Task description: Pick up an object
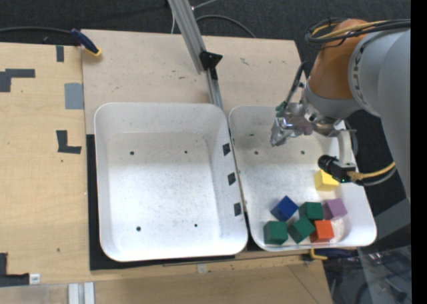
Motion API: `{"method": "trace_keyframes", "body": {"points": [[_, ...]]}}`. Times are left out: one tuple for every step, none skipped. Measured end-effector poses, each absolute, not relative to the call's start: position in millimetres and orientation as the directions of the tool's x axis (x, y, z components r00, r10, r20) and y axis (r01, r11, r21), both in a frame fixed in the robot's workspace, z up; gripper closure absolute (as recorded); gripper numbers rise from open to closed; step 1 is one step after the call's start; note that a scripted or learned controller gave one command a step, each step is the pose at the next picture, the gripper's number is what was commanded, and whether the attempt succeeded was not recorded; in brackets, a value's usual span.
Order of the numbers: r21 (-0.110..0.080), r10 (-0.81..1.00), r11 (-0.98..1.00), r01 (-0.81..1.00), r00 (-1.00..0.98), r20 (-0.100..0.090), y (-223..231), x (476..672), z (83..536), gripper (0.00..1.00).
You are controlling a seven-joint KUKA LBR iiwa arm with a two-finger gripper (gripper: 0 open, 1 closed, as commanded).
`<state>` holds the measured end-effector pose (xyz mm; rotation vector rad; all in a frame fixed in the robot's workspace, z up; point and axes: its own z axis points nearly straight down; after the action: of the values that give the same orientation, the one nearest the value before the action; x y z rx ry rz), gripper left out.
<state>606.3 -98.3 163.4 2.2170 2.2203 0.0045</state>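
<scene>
Gripper sits over the far part of the right bin, nothing visible between its fingers, so no pick yet. Can't tell whether it is spread or closed: the tip is small and blurred against the white floor. Candidates are all toward the camera from the gripper, clustered in the bin's near corner: blue cube closest to it, then green cube, a second green cube, a third green block, orange cube, purple cube. Yellow block lies apart from the cluster, on the arm's side of the gripper by the bin wall. Left bin is off to the gripper's other side, not relevant. Progress as I read it: basically at the start; approach, descent, grasp and lift all remain. Tight packing of the cluster likely makes the yellow or blue one the easier target.
</scene>
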Motion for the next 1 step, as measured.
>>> {"method": "trace_keyframes", "body": {"points": [[0.005, 1.0, 0.001, 1.0, -0.001, -0.001, -98.2, 607.6, 216.8, 1.0]]}}
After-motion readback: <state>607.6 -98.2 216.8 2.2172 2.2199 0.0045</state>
